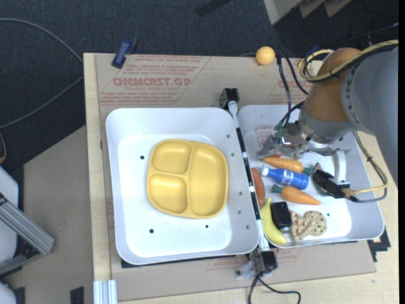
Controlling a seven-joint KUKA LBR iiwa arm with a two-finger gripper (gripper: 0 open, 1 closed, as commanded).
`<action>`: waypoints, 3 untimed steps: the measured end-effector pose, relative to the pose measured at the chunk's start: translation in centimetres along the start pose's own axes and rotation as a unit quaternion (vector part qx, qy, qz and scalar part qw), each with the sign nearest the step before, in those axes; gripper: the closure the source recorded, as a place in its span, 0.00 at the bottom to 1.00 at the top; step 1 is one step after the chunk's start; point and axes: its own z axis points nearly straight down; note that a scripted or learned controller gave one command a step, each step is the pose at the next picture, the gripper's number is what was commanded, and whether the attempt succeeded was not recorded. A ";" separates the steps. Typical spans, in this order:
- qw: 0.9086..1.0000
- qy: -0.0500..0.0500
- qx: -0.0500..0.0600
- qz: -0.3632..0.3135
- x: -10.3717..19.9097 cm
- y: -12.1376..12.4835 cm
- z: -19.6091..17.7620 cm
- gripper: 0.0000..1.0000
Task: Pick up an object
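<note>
Reaching in from the right, the grey arm with its orange band hangs over the far part of the right bin, and its gripper sits low just above the far carrot; whether anything is gripped, I cannot tell. Near that carrot lie a blue bottle, a second carrot, a thin red-orange piece by the left wall, a banana with a small black item on it, and a pretzel-like piece. A yellow divided plate rests in the middle of the left bin. An orange ball lies on the bench beyond the bins.
</note>
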 end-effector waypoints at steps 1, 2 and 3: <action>1.000 -0.001 -0.001 0.001 -7.1 -10.9 -2.1 0.00; 1.000 -0.001 -0.002 0.000 -5.5 -5.9 0.0 0.00; 1.000 -0.001 -0.002 0.000 -4.4 0.6 0.0 0.00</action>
